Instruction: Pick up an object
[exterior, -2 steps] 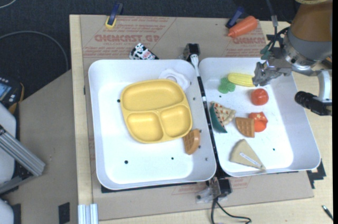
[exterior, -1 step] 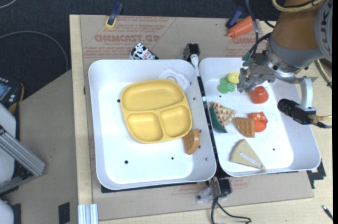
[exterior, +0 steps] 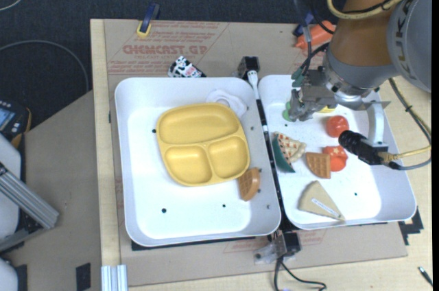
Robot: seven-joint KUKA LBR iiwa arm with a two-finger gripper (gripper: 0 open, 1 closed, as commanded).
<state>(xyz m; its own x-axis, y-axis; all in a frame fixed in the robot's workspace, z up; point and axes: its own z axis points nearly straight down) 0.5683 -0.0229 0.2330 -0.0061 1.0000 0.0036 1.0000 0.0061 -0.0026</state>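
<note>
1 arm (exterior: 374, 22) hangs over the right bin (exterior: 391, 204), gripper (exterior: 296, 111) pointing down; grip unclear.

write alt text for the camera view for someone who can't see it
A grey and orange robot arm reaches in from the right, its tool low over the back of the right bin, which holds toy food: a pizza slice, tomato and cheese wedge. The left bin holds a yellow divided plate.

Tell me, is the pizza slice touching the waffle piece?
Apart. The camera view shows a strip of white bin floor between the pizza slice and the waffle piece.
</note>
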